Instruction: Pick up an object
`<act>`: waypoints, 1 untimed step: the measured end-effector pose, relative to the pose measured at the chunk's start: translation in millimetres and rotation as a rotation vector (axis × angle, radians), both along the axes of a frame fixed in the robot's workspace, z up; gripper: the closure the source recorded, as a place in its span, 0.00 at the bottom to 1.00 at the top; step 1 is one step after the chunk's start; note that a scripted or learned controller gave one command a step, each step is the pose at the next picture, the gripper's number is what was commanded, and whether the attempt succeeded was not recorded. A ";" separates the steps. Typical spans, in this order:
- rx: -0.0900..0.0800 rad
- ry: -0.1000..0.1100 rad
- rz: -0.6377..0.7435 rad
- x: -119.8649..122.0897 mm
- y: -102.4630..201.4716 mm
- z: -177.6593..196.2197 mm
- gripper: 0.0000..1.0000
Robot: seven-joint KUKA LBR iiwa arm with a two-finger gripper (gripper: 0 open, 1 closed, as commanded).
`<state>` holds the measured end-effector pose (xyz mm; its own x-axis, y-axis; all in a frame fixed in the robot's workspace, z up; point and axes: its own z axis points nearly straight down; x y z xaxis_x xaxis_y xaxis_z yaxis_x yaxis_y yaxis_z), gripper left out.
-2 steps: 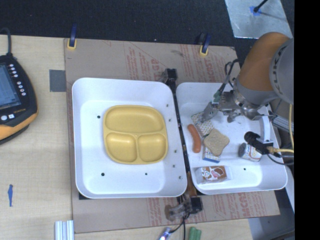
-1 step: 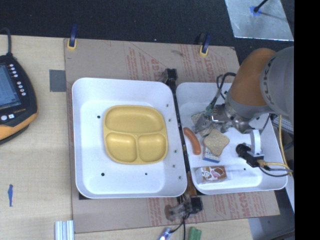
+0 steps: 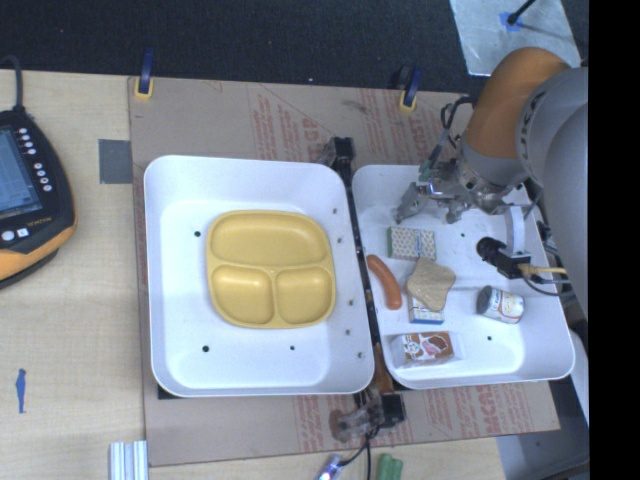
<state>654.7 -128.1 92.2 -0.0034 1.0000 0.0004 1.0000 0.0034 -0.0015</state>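
Right bin (image 3: pixel 545 360), white, shallow: gripper (image 3: pixel 432 204) over far part, spread wide, nothing held

Checked packet (image 3: pixel 411 242): flat on bin floor, just near-side of gripper, not touching it

Sausage (image 3: pixel 384 281): beside left wall of right bin, lying slantwise

Tan chunk (image 3: pixel 432 282): just right of sausage, resting partly on small box (image 3: pixel 425 314)

Can (image 3: pixel 501 304): on its side, toward right wall, well apart from gripper

Printed packet (image 3: pixel 427 347): flat, by near wall

Left bin (image 3: pixel 170 268), white: yellow tray (image 3: pixel 270 268), three compartments, at centre

Pendant (image 3: pixel 30 203), black and orange: on bench, far left, apart from both bins
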 end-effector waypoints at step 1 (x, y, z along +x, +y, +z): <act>0.002 -0.001 0.001 -31.3 96.8 100.7 0.00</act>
<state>623.4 -31.4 192.9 -0.0041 1.0000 0.0019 1.0000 0.0041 -0.0006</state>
